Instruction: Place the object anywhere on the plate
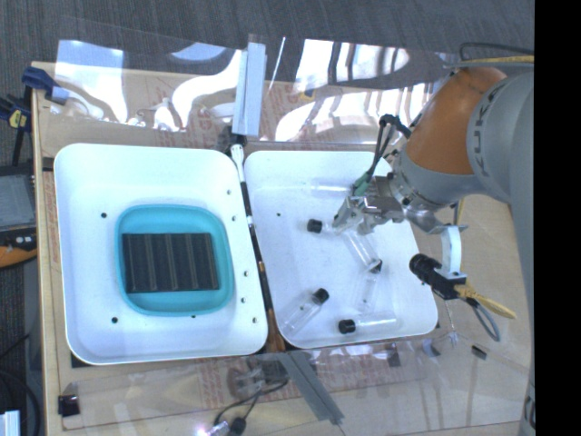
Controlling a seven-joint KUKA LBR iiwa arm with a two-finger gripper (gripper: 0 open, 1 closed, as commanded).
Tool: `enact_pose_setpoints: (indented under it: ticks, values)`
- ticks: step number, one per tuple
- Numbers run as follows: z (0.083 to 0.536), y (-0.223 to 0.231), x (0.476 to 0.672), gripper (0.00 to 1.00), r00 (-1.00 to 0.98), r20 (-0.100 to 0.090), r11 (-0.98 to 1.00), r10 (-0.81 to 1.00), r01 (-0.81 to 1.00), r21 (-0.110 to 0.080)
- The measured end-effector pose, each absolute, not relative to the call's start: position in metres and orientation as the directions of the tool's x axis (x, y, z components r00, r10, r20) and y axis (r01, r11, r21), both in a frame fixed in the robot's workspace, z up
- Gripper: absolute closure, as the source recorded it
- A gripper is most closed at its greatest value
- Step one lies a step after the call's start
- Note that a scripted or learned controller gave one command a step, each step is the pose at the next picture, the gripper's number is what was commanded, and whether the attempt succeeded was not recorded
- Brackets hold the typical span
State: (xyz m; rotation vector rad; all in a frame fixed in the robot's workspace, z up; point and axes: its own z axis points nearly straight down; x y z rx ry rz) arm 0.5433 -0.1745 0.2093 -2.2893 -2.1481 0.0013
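You see glossy white plastic bins, a smooth teal plate and clear, black-capped vials.

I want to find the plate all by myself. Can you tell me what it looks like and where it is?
Look at the two white bins side by side and pick the left bin. In its middle lies the plate, a rounded-square turquoise tray with a dark ribbed centre. It is the one coloured thing there; the right bin holds small clear tubes with black caps.
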Motion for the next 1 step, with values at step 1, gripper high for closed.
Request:
enact_pose_setpoints:
  ticks: [1]
  values:
    - [0.2093, -0.1745, 0.5433, 0.0, 0.064, 0.001, -0.064, 0.998, 0.998, -0.002]
